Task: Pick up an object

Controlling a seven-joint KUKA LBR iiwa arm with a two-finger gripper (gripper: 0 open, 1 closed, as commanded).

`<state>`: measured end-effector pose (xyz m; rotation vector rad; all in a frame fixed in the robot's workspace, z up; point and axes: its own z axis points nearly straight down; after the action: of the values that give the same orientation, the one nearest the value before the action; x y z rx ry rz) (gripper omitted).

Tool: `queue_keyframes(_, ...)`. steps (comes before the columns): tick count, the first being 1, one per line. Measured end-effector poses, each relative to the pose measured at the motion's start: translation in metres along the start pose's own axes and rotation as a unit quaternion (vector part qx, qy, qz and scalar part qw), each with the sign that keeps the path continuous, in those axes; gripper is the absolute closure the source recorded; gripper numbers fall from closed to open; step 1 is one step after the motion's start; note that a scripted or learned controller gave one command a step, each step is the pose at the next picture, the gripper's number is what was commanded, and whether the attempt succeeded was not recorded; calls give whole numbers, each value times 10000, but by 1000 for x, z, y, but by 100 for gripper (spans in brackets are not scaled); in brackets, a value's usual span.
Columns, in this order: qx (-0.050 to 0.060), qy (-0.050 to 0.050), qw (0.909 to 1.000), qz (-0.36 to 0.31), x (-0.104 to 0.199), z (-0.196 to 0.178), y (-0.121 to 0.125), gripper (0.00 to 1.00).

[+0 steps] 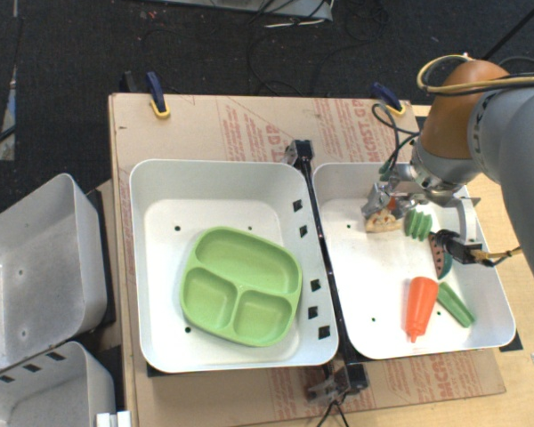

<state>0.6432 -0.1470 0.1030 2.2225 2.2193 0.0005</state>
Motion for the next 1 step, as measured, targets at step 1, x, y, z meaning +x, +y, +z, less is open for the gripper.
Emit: queue_keyframes(1,-28,-4,10000,-29,8,-53,9,100)
